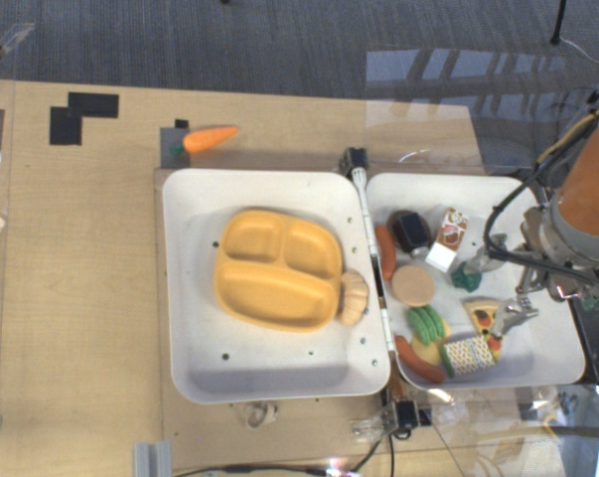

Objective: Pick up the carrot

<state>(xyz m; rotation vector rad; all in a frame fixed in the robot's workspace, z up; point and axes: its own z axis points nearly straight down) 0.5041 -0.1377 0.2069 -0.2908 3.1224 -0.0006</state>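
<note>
So the orange plastic carrot with the green stub end (208, 139) isn't in either bin. It's lying on the bare wooden worktop (80, 266) just past the far edge of the left white bin (180, 366), near that bin's far-left corner, right next to a small dark grey block (173, 147). Its long axis runs roughly parallel to that far bin edge, green end toward the worktop's left, pointy tip toward the right and tilted slightly away.

Meanwhile the grey arm with the orange band (589, 192) is way over on the other side, and its end effector (518, 316) hangs above the right white bin (567, 366) near the near-right corner, close to a toy pizza slice (485, 318). Can't honestly tell how wide it is from this angle, and I see nothing gripped in it.

What matters here, I'd say: the carrot is well apart from the end effector, diagonally across toward the worktop's far-left, with the whole left bin and its yellow divided plate (277, 268) in between. The reach probably has to clear both bins, then close across the carrot's short width.
</note>
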